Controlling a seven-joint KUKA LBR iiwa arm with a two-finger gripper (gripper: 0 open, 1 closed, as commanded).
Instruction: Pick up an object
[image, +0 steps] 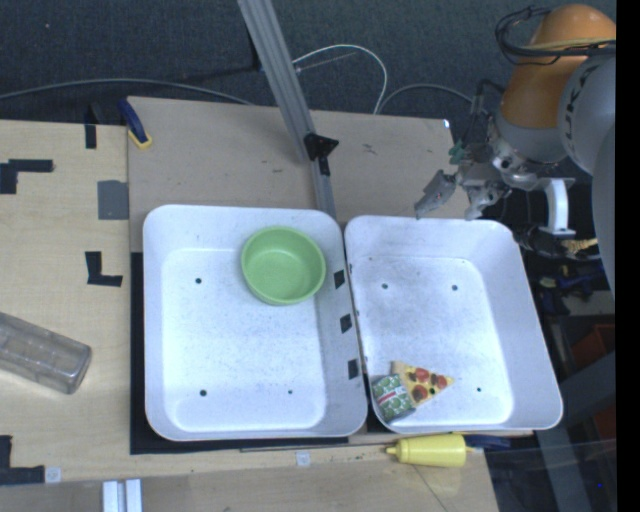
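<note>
One green bowl (284, 264), one pizza slice (424, 381), one green packet (392, 396), one yellow bottle (433, 451). Gripper (455, 197), fingers spread and empty, hangs above right bin's (530, 330) far edge.

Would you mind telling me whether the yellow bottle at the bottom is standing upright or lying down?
Lying down. The yellow bottle rests on its side on the bench, just outside the near rim of the right bin, nozzle pointing left.

matt green plastic bowl (283, 264), speckled white plastic bins (170, 330), pale wooden bench (60, 290)
</note>
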